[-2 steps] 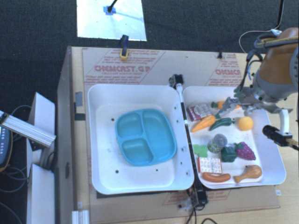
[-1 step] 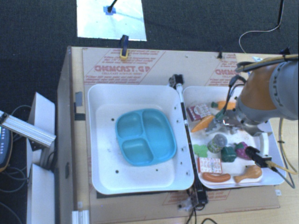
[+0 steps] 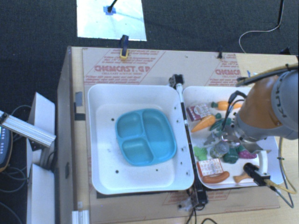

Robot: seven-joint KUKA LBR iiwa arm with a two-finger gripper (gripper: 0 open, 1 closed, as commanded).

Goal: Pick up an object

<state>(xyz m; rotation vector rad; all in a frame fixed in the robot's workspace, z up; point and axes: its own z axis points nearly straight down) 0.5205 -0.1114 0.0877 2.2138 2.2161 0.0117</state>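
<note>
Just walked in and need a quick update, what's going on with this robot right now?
The KUKA arm reaches in from the right, its end effector down among the toy food crowding the right bin: a carrot, a sausage, small printed packets. Whether it holds anything is unclear. The left bin holds a blue divided tray, untouched.

Red "CHEMCAST GP" lettering repeats across the bench sheet.

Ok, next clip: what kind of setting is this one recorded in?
Most likely a robotics lab bench set up for pick trials, not a home or kitchen. A grey arm reaches over two white bins; one holds a blue divided tray, the other toy food like a carrot, and cables trail on dark carpet.
</note>
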